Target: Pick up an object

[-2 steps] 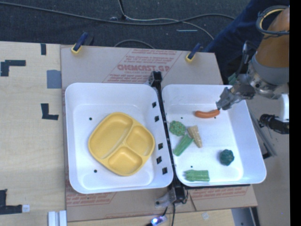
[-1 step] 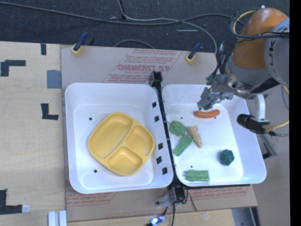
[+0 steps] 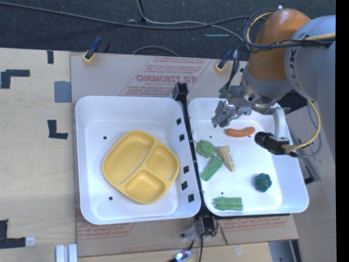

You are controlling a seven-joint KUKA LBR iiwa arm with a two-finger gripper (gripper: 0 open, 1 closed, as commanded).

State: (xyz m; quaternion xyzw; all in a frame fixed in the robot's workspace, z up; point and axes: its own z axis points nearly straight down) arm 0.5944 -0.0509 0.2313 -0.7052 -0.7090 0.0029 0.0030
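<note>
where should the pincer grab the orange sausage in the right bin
Take the orange sausage across its middle, coming straight down from above. It lies flat on the floor of the right bin, long axis left to right in the view, so closing across its narrow width fits best. It sits apart from the corn piece and the broccoli, leaving room on both sides. The pincer hangs just to its upper left.

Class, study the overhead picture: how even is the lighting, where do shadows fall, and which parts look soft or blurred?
Camera view: lighting is even and diffuse, the yellow divided plastic plate casting a faint shadow in the left white bin; the grey two-finger gripper looks slightly soft; small toy foods lack fine detail.
</note>
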